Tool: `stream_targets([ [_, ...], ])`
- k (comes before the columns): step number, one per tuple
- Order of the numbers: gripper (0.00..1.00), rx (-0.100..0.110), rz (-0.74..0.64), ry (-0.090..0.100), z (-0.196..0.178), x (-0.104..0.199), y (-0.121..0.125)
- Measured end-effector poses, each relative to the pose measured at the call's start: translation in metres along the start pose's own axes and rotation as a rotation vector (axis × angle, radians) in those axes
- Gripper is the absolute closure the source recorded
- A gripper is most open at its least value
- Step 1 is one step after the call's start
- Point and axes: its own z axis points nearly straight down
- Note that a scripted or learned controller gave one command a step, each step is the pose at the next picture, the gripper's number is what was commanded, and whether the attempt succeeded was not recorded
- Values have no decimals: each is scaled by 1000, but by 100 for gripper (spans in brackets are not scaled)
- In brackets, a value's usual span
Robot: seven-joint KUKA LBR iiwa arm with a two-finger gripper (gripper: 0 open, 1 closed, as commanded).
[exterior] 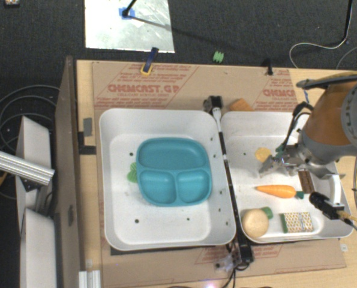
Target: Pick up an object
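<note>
The right bin (244,131) holds an orange carrot (276,191), a small yellow block (262,155), a pale round ball (255,222) and a patterned green-edged block (297,222). My gripper (275,164) hangs low over the right bin, just above the carrot and right of the yellow block. Its metal fingers (267,168) look spread, with nothing between them. The grey arm with its orange band (328,116) comes in from the right.
The left bin (115,131) holds a teal divided tray (173,170) with a green item (132,173) peeking out at its left edge. A black divider bar (223,161) runs between the bins. An orange piece (240,105) lies on the cardboard behind the right bin.
</note>
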Motion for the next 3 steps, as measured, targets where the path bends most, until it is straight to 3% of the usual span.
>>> stream_targets([
  [1,0,-8,-8,0,6,26,60],
  [2,100,-12,-6,-1,-7,23,60],
  [3,100,-12,1,-4,-114,-14,40],
])
